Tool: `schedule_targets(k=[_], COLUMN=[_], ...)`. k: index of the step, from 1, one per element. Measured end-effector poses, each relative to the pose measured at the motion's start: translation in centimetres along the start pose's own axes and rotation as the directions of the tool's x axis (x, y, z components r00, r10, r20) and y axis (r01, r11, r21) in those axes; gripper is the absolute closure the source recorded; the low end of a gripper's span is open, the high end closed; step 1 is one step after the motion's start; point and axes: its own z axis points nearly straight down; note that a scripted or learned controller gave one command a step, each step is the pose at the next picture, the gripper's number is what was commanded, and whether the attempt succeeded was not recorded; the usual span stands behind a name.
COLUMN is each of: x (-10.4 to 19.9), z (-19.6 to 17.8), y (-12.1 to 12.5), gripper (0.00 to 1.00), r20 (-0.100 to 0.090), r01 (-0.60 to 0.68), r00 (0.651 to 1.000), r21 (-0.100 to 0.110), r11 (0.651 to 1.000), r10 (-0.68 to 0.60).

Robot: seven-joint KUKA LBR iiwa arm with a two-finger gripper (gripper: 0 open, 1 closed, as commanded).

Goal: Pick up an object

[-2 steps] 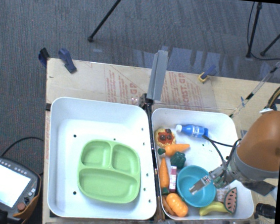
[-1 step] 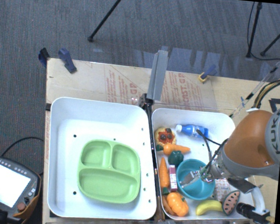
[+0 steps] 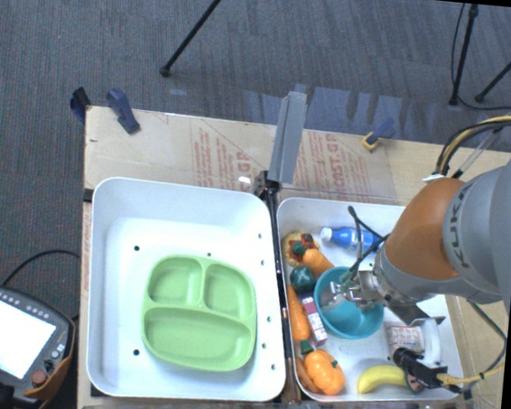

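From above, the tabletop (image 3: pixel 198 148) is a sheet of printed cardboard carrying two shallow white bins side by side. The left bin (image 3: pixel 108 229) holds a light green divided plate (image 3: pixel 200 313) with three compartments, lying flat near the middle of the bin floor.

The right bin (image 3: pixel 390 215) is crowded. A teal bowl (image 3: pixel 349 318) sits upright near its centre. Along the bin's left wall there is a dark green round piece (image 3: pixel 301 279) and, just below it, a carrot (image 3: pixel 298 316) lying lengthwise. Beside the carrot, touching the bowl's lower left edge, lies a small pink-labelled tube (image 3: pixel 315 323). In the near left corner sits a small orange pumpkin (image 3: pixel 324 371), and just right of it a yellow banana (image 3: pixel 380 378) lies on its side. Toward the far side a white bottle with a blue label (image 3: pixel 343 237) lies flat. A small boxed item (image 3: pixel 401 337) rests to the right of the bowl.

The grey arm with its orange band (image 3: pixel 425 228) comes in from the right and bends down over the right bin. Its hand (image 3: pixel 352 294) is down at the bowl, right over the bowl's far rim and opening. I can't tell whether it is spread or closed, or whether it grips the bowl
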Motion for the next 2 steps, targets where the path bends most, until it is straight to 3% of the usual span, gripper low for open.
schedule_targets(k=[1,2], x=[0.01,0.44], z=[0.01,-0.69], y=[-0.02,-0.19], gripper=[0.00,1.00], r20=[0.000,-0.013], r01=[0.000,0.002], r00=[1.000,1.000], r21=[0.001,0.012], r11=[1.000,1.000], r10=[0.000,-0.001])
